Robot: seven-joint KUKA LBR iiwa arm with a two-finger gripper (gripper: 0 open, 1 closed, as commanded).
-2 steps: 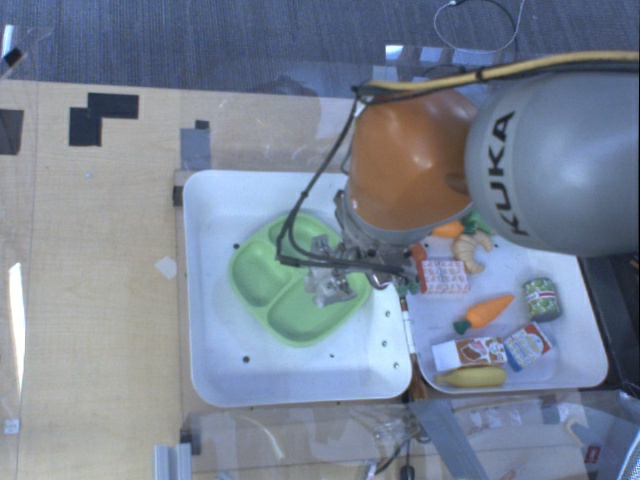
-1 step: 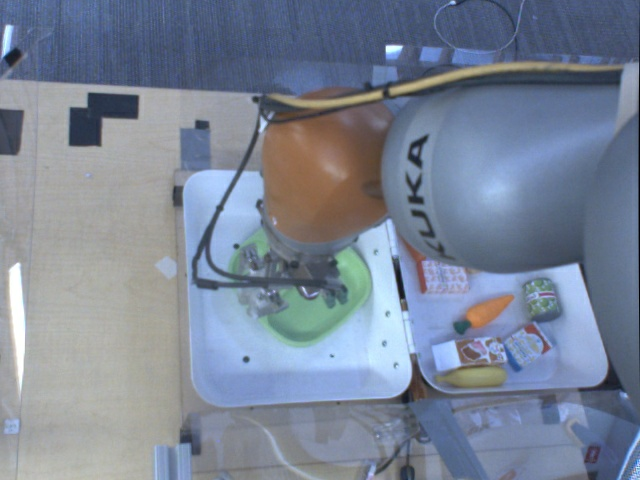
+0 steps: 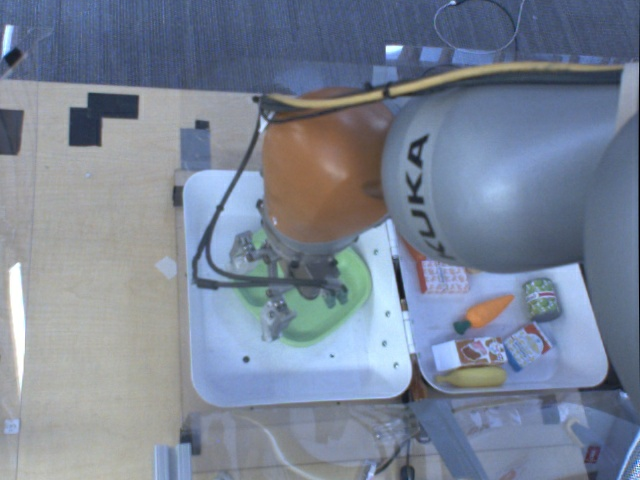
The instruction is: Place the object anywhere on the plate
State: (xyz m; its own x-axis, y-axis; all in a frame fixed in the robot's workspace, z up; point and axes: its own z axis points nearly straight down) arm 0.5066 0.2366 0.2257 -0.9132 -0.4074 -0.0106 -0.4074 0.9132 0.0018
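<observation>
Above the left bin [image 3: 300, 390], bulking over its top half: grey arm [image 3: 500, 178] with orange band [image 3: 320, 173], hiding much of that bin's floor. Hanging from the wrist, a black cable [image 3: 215, 230] looping down along the bin's left side. On the wooden bench [image 3: 90, 268] to the left, black tape marks [image 3: 100, 118], well apart from both bins.

In the left bin, 1 green plate [image 3: 352, 286], partly covered by the gripper [image 3: 285, 306] poised directly over its left part. Open or closed state of the gripper not readable from this angle, nor anything held in it.

In the right bin [image 3: 592, 368], 6 loose items: red-and-white packet [image 3: 443, 276] near the upper left corner, carrot [image 3: 487, 311] in the middle, green can [image 3: 540, 299] just right of the carrot, red-and-white carton [image 3: 477, 351] beside a small blue-marked carton [image 3: 527, 345], and banana [image 3: 470, 377] along the near wall. Candidates for the task's object all here, apart from the plate; which one is meant, impossible to tell.

Bare white floor along the left bin's near and left edges. Between the 2 bins, touching rims.
</observation>
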